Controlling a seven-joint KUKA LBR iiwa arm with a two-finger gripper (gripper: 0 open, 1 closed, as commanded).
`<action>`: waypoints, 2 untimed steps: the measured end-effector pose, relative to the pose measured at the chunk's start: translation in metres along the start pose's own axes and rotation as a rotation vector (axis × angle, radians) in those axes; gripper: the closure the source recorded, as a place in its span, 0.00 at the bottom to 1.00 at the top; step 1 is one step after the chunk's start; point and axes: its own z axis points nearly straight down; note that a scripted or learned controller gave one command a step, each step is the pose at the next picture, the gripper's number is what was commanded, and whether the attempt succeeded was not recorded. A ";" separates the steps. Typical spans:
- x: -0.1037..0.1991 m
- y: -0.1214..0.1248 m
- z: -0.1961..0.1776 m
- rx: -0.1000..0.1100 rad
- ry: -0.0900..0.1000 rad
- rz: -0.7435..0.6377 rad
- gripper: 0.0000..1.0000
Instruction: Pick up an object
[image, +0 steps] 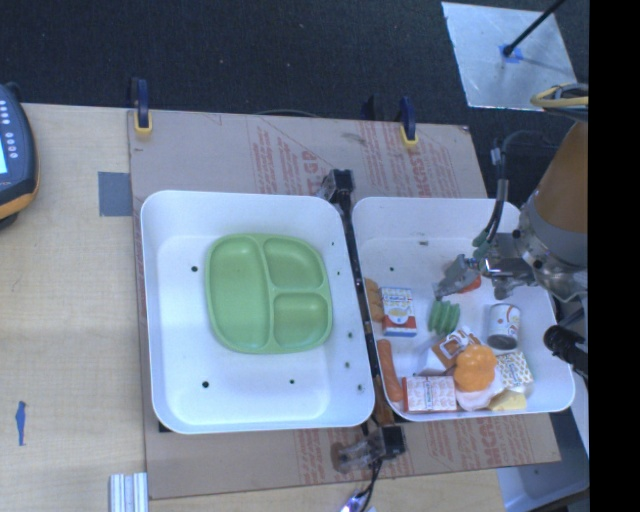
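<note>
Left bin (160, 330): smooth white plastic, holding a green three-compartment tray (268, 292).
Right bin (400, 215): crowded small goods, namely a printed carton (398, 308), green piece (444, 317), can (503, 325), orange ball (475, 367), flat packets.
Gripper (462, 277): low over the right bin's upper middle, just above the green piece; opening cannot be told, nothing seen held.
Risk, as judged: tight packing may make the gripper nudge neighbours or close on nothing; the round ball and can may roll.

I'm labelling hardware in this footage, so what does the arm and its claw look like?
The arm enters at the right edge as a bulky rounded body with an orange-brown band above a grey wrist section. A thin dark cable loops up beside the wrist. The claw is small, grey metal with dark parts, with something reddish showing at its tip. No lettering or markings are legible at this size.
</note>
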 end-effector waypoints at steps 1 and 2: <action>-0.034 0.015 0.151 0.000 -0.001 0.002 0.00; -0.034 0.014 0.135 0.001 -0.002 -0.001 1.00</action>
